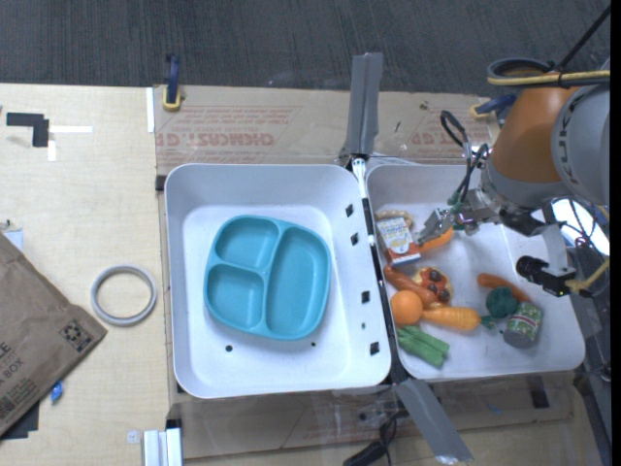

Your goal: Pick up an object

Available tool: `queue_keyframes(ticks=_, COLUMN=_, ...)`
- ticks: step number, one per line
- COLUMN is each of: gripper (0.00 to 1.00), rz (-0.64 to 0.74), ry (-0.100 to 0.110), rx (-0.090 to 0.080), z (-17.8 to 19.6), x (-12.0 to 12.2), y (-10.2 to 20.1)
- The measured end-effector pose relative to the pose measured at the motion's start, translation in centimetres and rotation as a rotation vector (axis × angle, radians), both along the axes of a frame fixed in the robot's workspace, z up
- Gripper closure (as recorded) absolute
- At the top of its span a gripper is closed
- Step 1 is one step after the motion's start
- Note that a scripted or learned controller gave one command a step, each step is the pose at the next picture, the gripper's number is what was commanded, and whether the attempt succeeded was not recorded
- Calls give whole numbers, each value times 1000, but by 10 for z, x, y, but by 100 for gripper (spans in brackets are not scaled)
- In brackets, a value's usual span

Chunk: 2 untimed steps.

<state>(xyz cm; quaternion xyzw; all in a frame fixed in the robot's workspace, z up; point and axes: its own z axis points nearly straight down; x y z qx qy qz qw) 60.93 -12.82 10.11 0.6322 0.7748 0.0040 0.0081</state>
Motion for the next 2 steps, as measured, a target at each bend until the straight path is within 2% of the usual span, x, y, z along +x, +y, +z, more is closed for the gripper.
queue_keyframes(ticks=1, gripper=0, rz=279, ry=-2, rx=-20, z=3, x=15, y=15)
queue_keyframes(ticks=2, gripper=100, rz=278, ry=-15, rx=-20, z=16, x=19, y=17)
